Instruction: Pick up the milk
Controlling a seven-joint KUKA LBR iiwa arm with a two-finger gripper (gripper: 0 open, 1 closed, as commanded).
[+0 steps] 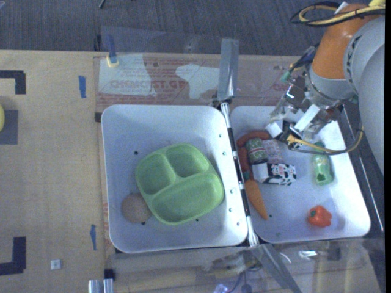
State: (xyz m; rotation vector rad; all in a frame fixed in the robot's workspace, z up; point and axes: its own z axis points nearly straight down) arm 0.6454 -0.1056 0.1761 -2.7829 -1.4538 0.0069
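Observation:
The milk is a small white carton with black cow patches. It lies on its side in the middle of the right bin. My gripper hangs over the far part of that bin, up and slightly right of the milk and apart from it. Its white fingertips stand open with nothing between them.
Around the milk lie a dark-labelled can, a red sausage, a carrot, a green bottle and a red pepper. The left bin holds a green divided plate and a tan ball.

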